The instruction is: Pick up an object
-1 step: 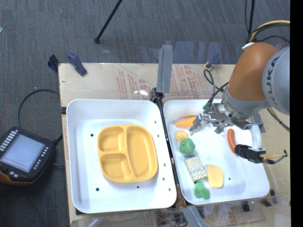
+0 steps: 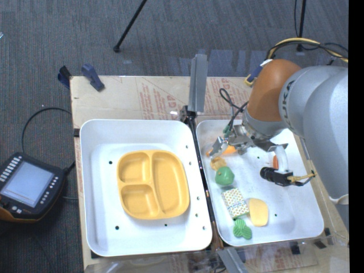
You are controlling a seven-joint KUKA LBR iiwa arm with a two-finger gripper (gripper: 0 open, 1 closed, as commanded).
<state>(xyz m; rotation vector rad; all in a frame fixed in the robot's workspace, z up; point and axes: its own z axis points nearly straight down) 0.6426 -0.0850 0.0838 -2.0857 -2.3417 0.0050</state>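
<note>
So the gripper [image 2: 225, 145] is down low in the right bin [image 2: 301, 209], at its far left corner. Honestly can't tell whether its fingers are open or closed from this angle; the wrist and cabling crowd that spot.

The thing it seems to be going for is a small orange piece [image 2: 228, 149], which sits right at the tip, touching it or just about. I can't say it's actually held.

Everything else runs in a loose line from the gripper toward the near edge of the bin:
- a tan lumpy piece [image 2: 218, 163] just beside the tip
- a green toy fruit [image 2: 224, 176] next
- a patterned packet [image 2: 235, 201] further along
- a pale yellow rounded piece [image 2: 259, 212] beside the packet
- a green leafy toy [image 2: 243, 229] nearest the front rim

Off to the gripper's left, across the divider, the left bin [image 2: 96, 152] has a yellow divided plate [image 2: 153, 183] in it.

My guess on handling: the orange piece looks like light, hard plastic play food, so weight isn't the issue. It's tiny and probably smooth, so it could squirt out sideways if pinched off-centre. I'd close across its narrow middle and keep clear of the tan piece so that doesn't get dragged along. If it slips, the green toy fruit is a chunkier target, though being round it may roll.
</note>
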